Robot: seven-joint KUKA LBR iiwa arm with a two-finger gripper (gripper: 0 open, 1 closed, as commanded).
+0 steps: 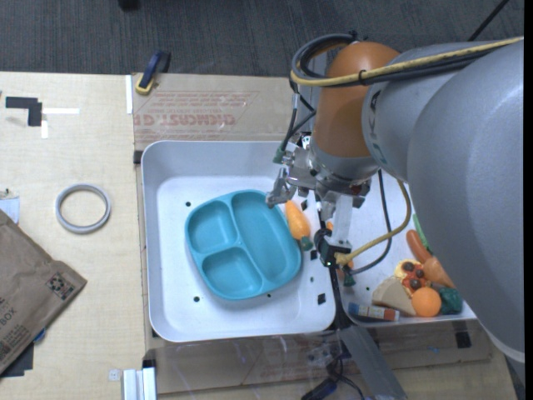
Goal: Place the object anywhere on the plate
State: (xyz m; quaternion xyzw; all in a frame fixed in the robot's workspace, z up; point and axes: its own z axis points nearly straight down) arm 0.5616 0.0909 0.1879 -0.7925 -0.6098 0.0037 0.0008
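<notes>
A blue three-compartment plate (241, 244) lies in the left white bin (166, 223). My gripper (305, 209) hangs over the plate's right rim. An orange toy carrot (296, 220) with a green end sits between its fingers, and the gripper is shut on it. The carrot is tilted, with its green end pointing down and to the right, just past the plate's edge. The plate's compartments hold nothing.
The right bin (466, 313) holds several toy foods, among them an orange (425, 302), a carrot (419, 248) and a marker-like stick (375, 312). A tape ring (83, 207), a brown paper bag (29, 294) and cardboard (208, 111) lie outside the bins.
</notes>
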